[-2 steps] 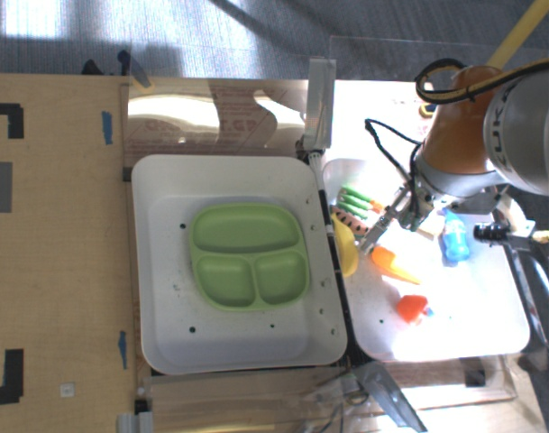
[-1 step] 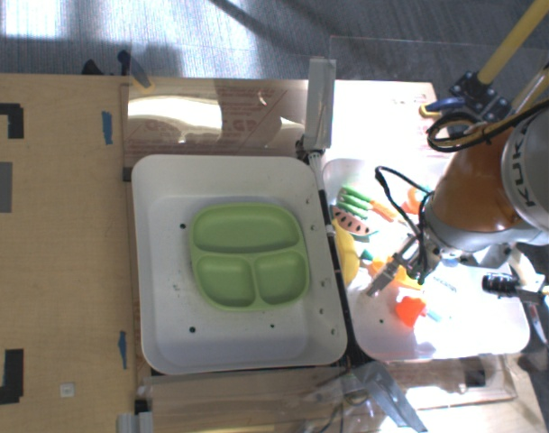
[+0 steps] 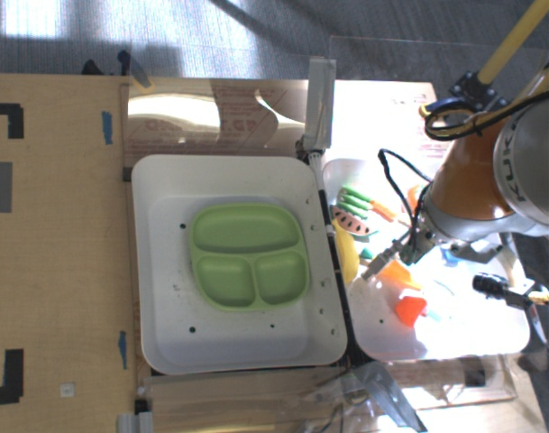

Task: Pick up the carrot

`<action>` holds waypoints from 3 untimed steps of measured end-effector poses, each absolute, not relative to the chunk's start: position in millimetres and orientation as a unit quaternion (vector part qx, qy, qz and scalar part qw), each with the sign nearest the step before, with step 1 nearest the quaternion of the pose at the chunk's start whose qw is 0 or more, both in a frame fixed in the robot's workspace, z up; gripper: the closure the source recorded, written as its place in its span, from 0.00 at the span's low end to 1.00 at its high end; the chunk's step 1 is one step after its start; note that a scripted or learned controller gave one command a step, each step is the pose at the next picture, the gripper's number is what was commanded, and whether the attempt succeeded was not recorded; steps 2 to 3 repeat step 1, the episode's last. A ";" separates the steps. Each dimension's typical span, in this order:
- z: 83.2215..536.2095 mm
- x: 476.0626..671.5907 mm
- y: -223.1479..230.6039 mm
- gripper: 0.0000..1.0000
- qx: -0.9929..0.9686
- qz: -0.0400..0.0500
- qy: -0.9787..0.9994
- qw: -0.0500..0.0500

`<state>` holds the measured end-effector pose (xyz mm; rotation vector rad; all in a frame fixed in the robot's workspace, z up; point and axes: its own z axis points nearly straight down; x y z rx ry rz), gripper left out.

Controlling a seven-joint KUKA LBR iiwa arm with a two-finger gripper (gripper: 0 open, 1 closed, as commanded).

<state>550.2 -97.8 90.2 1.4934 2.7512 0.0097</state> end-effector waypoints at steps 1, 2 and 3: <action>103.3 553.6 -98.8 1.00 0.476 0.004 0.879 0.012; 103.3 553.6 -98.8 1.00 0.476 0.004 0.879 0.012; 103.3 553.6 -98.8 1.00 0.476 0.004 0.879 0.012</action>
